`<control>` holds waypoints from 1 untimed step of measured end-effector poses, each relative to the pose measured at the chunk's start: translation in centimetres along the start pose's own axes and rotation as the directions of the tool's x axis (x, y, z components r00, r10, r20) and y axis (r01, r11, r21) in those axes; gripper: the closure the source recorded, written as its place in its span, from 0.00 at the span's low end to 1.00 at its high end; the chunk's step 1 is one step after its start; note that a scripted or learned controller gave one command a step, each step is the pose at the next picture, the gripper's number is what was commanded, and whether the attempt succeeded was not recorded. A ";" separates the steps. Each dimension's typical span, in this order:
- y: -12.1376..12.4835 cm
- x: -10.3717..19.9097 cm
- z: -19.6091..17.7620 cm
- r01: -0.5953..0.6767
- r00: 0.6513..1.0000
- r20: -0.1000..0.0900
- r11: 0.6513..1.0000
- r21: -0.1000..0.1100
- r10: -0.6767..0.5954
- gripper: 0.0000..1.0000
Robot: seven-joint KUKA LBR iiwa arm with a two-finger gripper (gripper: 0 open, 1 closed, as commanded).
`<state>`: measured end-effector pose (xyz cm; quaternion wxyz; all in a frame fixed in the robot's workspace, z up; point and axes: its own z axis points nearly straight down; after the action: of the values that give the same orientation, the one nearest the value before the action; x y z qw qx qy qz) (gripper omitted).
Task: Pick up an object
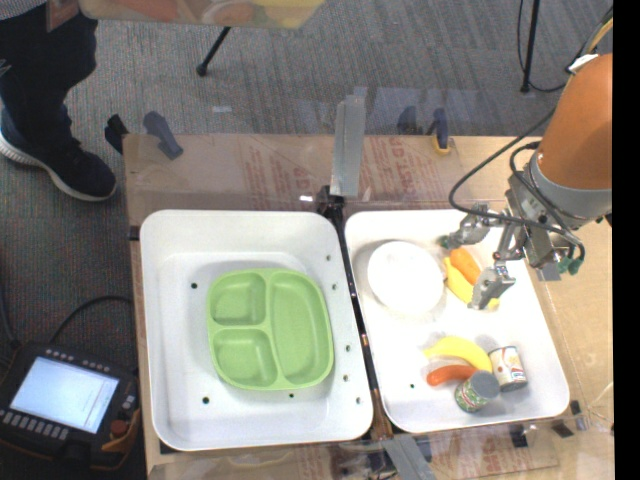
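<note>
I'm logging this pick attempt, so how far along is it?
Done: the arm has reached into the right bin, its open hand straddling the carrot. In hand: nothing is lifted. Left: closing on the carrot and raising it; the banana and cans lie untouched.

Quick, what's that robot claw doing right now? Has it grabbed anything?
Gripper: jaws open, holding nothing, poised over the orange carrot and yellow piece in the right bin.
</note>
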<state>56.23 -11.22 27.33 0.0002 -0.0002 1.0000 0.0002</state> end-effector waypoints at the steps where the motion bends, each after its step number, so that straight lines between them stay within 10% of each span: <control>1: -6.0 -1.4 16.9 0.220 0.976 0.007 0.976 0.002 -0.220 0.00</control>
<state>57.65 -17.23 10.45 0.0040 -0.1106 0.9939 -0.0006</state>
